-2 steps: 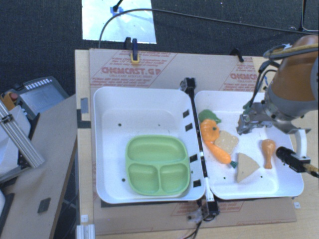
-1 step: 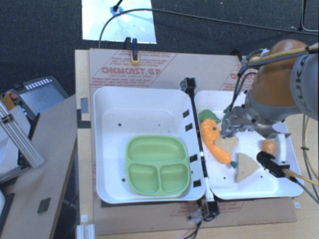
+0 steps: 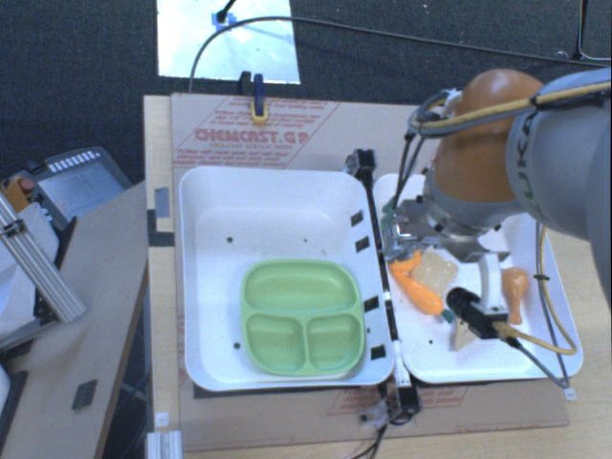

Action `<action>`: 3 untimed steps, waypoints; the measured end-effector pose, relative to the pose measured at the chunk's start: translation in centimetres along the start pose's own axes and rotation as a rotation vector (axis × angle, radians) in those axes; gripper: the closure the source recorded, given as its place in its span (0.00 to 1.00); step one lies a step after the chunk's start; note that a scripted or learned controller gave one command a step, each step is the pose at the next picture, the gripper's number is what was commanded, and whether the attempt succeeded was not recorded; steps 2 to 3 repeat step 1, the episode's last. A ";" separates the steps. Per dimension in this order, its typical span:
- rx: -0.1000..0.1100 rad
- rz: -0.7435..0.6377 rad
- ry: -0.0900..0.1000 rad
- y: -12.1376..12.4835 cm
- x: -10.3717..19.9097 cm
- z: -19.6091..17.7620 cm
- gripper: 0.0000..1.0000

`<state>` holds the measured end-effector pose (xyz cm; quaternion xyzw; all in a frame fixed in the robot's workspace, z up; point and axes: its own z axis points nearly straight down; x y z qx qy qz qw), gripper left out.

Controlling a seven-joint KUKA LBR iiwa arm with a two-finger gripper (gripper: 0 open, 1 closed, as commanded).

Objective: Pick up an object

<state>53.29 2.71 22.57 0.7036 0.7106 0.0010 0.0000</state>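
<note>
From the overhead camera, I see the arm (image 3: 497, 151) reaching in from the right and hanging over the right bin (image 3: 478, 377). The gripper (image 3: 409, 237) is low at that bin's left side, close to the divider between the two bins. The wrist's bulk covers it from above, so I cannot tell whether it is spread or pressed together, and I see nothing pinched in it.

The nearest candidate is the orange carrot (image 3: 419, 293). It lies at a slant on the bin floor just below the gripper, touching or overlapping a pale translucent chunk (image 3: 436, 272). A tan drumstick (image 3: 516, 291) lies well to the right, and a small pale wedge (image 3: 466, 337) sits near the front rim. The left bin (image 3: 206, 256) holds just a green divided plate (image 3: 303, 316) (no use to me from here).

I judge this to be the approach, with no grasp made yet. To do it well I would centre over the carrot's middle and turn the wrist so the closing line crosses its narrow width. Then I would descend straight, keeping clear of the bin wall and the pale chunk, which could easily be nudged or caught along with the carrot.
</note>
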 end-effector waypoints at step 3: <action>0.000 0.001 0.000 -0.8 4.8 0.6 1.00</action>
